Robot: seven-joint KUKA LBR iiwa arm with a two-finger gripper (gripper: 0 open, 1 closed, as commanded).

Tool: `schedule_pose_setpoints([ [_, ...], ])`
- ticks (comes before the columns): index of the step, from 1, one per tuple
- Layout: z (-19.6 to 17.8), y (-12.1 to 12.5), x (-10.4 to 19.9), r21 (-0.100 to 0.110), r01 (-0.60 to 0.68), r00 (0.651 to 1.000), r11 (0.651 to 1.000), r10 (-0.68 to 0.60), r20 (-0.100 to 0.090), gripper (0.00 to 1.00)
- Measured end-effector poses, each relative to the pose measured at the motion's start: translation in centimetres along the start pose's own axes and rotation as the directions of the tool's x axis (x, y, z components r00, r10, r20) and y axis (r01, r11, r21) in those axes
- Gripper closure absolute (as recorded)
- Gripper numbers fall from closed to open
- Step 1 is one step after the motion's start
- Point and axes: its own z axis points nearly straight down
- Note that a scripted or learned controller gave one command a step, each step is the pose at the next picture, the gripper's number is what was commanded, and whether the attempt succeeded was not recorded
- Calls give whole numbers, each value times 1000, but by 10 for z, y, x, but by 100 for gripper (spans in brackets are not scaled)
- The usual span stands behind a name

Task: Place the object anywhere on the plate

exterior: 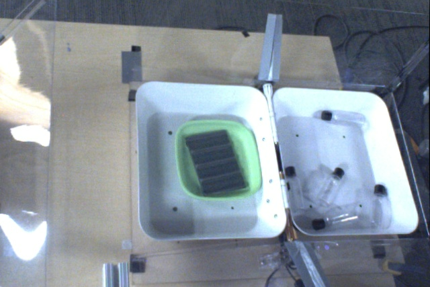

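Observation:
A light green square plate (250, 144) sits in the left bin (154, 165), toward its right half. A dark grey ribbed rectangular object (215, 162) lies on the plate, turned slightly off square and covering most of its middle. In the right bin (386, 144) lie several clear plastic tubes with black caps (329, 181), scattered along its front and back.
A grey metal post (270, 54) rises behind the seam between the two bins. Cables lie on the floor at the back right. The wooden bench stretches out to the left of the bins, with bright glare on it.

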Motion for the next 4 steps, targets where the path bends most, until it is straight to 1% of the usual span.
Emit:
schedule_pose_setpoints([
  [1, 1, -20, 36, 1, -127, 992, 992, 127, 0, 0],
  [2, 0, 2, -3, -1, -227, 974, 974, 227, 0, 0],
  [3, 0, 4, -5, 1, -346, 938, 938, 346, -1, 0],
  [4, 1, -8, 36, 3, -440, 898, 898, 440, 1, 0],
])
